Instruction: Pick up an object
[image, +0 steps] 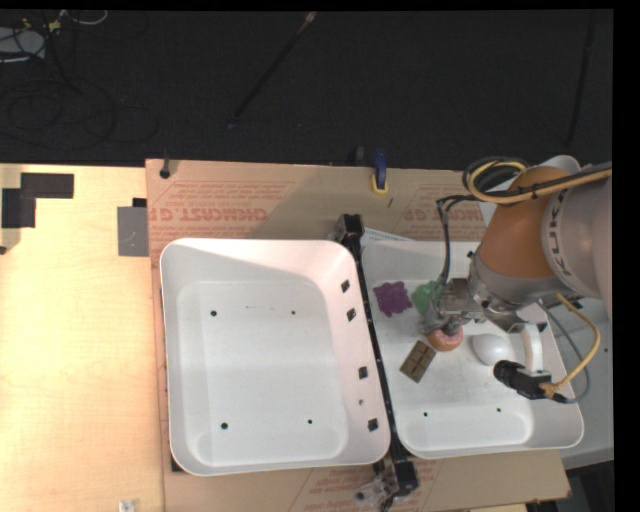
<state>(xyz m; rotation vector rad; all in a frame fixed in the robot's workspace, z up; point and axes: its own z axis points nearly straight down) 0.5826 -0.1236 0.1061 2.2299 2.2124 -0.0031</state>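
Gripper (443, 322) low inside right bin (560, 435), arm in from view-right. Can't tell claw state from this angle: tip lost against clutter beneath, so no calling it released, clenched or grasping.

Likely target, judging by closeness: pink round object (447, 340), right at gripper tip on the camera-near side. Touching or just apart, can't say which. No real long axis on it, so wrist angle probably not critical.

Rest, all relative to gripper:
- green lump (428, 296): just beside, view-left and slightly farther from the camera
- purple lump (392, 297): further view-left, beyond green lump
- brown block (416, 361): near, view-left and camera-near, long axis diagonal, roughly pointing back toward gripper
- white rounded piece (488, 347): near, view-right
- left bin (175, 300): well apart, view-left

Key relation for next move: pink round object almost straight under tip. Short drop and squeeze probably enough. Risk: nudging green lump or brown block, both crowding in.
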